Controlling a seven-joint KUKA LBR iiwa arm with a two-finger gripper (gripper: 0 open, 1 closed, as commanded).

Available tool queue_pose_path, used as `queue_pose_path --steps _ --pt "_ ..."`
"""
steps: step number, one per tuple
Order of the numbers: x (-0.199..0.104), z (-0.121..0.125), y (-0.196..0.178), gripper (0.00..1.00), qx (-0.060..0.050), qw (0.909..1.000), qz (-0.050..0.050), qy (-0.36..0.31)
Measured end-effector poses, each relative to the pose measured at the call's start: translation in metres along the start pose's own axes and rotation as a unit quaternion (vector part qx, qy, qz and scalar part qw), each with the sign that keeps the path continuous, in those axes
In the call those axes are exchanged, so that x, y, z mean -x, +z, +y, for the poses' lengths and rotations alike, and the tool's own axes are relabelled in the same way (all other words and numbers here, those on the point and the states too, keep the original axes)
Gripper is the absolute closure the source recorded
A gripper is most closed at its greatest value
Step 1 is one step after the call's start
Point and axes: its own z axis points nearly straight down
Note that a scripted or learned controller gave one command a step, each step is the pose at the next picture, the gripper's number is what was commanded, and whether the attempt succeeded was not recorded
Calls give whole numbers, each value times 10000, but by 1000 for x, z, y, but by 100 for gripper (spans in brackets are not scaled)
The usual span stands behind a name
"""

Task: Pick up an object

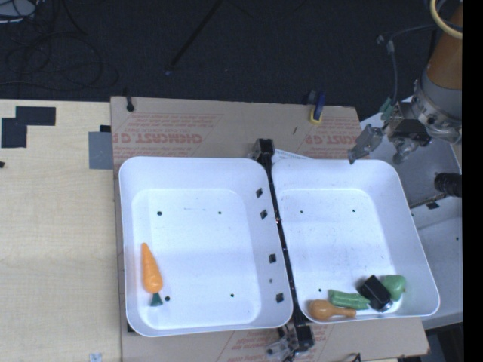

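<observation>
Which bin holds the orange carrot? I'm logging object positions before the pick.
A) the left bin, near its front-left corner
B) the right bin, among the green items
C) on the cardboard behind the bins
A: the carrot lies alone in the left bin, close to its front-left corner.

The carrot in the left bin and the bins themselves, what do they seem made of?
The carrot looks like moulded plastic: even orange, smooth, faint sheen, so probably a toy. The left bin and right bin look like thin glossy white plastic with rounded, formed corners.
</observation>
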Motion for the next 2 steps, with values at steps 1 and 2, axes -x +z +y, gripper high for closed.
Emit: queue_pose_path --steps 1,2 --pt "49 -37 -104 0 3 10000 -21 56" --pt "91 -86 -212 0 7 10000 -26 58"
